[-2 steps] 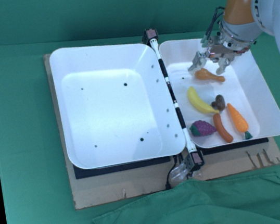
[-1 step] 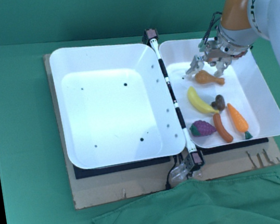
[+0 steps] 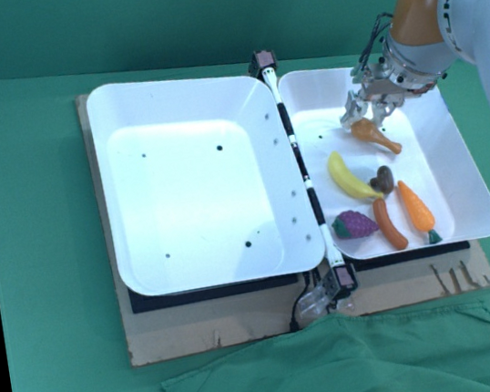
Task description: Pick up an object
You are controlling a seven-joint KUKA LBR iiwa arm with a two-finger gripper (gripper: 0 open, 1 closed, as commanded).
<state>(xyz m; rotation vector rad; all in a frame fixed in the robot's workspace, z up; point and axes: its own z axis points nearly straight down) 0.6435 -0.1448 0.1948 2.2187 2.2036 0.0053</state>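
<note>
Approach step: hand (image 3: pixel 368 112) hovered just above drumstick (image 3: pixel 374 135), finger state could not be told; next, descend and close.

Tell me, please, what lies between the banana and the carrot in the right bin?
In the camera view, a small dark brown piece lies between the banana and the carrot, against the banana's lower end. The sausage sits just below that gap.
</note>
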